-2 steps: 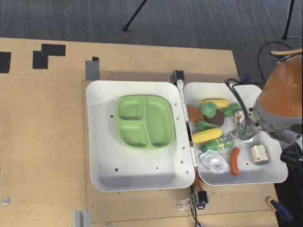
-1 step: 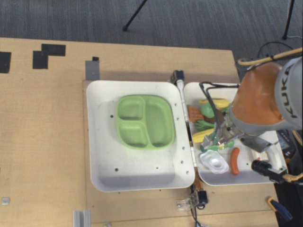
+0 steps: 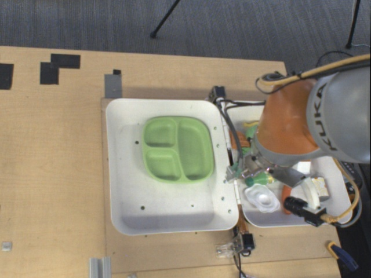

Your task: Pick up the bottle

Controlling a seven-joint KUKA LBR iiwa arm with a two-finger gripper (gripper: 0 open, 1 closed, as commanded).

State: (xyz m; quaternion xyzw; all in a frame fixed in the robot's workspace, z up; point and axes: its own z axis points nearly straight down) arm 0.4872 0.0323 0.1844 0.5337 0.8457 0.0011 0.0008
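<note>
1. Plate (image 3: 177, 149): green, three compartments, lying flat. It is the landmark for every entry below.

2. Left bin (image 3: 119, 172): white and shallow, surrounding the plate on all sides.

3. Right bin (image 3: 255, 218): white, to the right of the plate. Only its lower left corner and a strip of its top edge can be seen; my arm covers the remainder.

4. Arm (image 3: 342, 114): grey, with an orange band. It enters from far right of the plate and is cut off by the frame edge.

5. Gripper (image 3: 246, 171): just right of the plate, level with the plate's lower edge and past the wall between the bins. It sits in shadow under my wrist. I cannot tell whether it is parted or closed, or whether it grips anything.

6. Bottle (image 3: 262, 197): a clear, rounded form with green at its upper end, so the identification is tentative. It lies right of the plate and a little lower than the plate's bottom edge, inside the right bin. I cannot tell whether it touches the gripper.

7. Green piece (image 3: 250, 131): right of the plate, level with its upper half, and half hidden by the orange band. Its kind is unclear.

8. Orange piece (image 3: 234, 139): between the plate and the green piece, too small to identify.

9. Cables (image 3: 223, 102): dark, up and to the right of the plate, running under my arm.
</note>
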